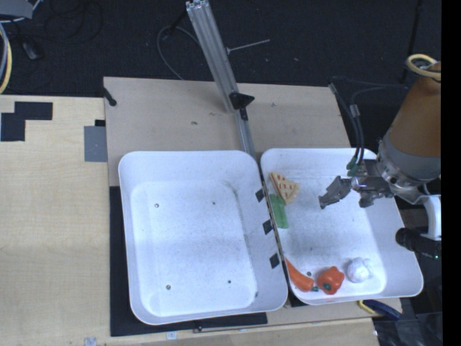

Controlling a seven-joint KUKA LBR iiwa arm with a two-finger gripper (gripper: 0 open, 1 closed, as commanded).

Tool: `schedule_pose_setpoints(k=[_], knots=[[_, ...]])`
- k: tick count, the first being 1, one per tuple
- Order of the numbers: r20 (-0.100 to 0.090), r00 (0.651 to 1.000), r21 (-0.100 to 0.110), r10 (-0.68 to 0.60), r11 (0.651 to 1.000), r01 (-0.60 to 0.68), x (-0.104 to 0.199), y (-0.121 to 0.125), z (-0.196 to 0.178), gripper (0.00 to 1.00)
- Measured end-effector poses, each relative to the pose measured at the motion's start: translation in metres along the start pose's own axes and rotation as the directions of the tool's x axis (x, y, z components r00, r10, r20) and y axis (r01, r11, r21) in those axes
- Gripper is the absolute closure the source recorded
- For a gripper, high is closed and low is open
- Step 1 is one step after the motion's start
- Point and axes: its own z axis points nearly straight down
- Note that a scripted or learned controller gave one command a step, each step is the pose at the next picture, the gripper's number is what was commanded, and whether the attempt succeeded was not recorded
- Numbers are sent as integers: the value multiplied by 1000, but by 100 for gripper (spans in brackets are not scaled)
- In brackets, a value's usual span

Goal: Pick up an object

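Hovering over the right white bin [403, 283] with nothing grabbed yet, the gripper [354, 193] looks spread and empty, while the small red rounded object [330, 280] sits near the front edge.

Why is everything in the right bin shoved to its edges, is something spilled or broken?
Nothing looks spilled or damaged. The waffle-like wedge and green piece lie by the right bin's left wall; the orange-red toys and white ball lie along its near edge. The claw hangs above the bare middle.
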Motion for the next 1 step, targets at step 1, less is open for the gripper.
schedule_pose_setpoints(k=[1], knots=[[0,1000,0,1,1000,-1,0,0,-10,100]])
